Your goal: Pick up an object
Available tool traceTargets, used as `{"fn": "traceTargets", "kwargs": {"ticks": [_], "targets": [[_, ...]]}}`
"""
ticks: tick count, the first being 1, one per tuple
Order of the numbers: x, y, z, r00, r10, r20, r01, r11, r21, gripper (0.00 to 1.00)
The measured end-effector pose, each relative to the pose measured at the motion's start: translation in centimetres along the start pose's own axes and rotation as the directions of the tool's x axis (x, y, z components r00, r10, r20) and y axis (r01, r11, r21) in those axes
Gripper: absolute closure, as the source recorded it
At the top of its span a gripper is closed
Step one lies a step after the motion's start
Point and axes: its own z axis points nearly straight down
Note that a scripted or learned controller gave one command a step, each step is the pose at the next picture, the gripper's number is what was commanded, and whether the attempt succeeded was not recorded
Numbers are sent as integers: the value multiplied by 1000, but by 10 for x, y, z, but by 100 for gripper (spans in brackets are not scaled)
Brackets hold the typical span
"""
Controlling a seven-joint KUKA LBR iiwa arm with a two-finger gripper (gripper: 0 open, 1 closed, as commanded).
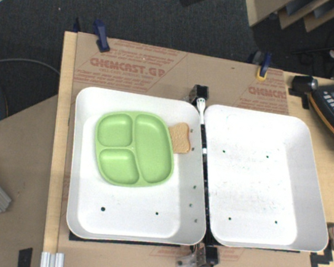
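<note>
The left bin (81, 210) carries both loose things on the bench: a green divided plate (133, 149) lying flat in its upper half, with two smaller wells on the left side and one long well on the right, and, just to the right of it, a small tan piece (180, 138) that looks like a slice of toast or a cracker, rounded at the corners and speckled on its face. The tan piece touches or slightly overlaps the plate's upper right rim and sits close to the bin's right wall, near the seam where the two bins meet. Further right, the right bin (260, 175) shows bare white floor with faint specks and a few dark dots. As for the tool, I cannot tell how far it is open or whether it has hold of anything. The step in hand, as I judge it, is the approach before any grasp. The tan piece seems the easier target: it is small enough to fit between two fingers, but it is thin and lies nearly flat, so the fingers would need to come straight down across its narrow width, clear of the plate rim on one side and the bin wall on the other. The plate is broad and smooth, and would probably call for a pinch on its raised rim.
</note>
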Motion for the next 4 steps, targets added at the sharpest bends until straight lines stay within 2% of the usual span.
{"fn": "traceTargets", "kwargs": {"ticks": [1,2,3,4], "targets": [[92,-21,1,1000,-9,-1,9,1000,0,0],[151,-20,7,1000,-6,1,6,1000,2,0],[212,-21,61,1000,-5,2,5,1000,6,0],[209,-20,47,1000,0,1,0,1000,-4,100]]}}
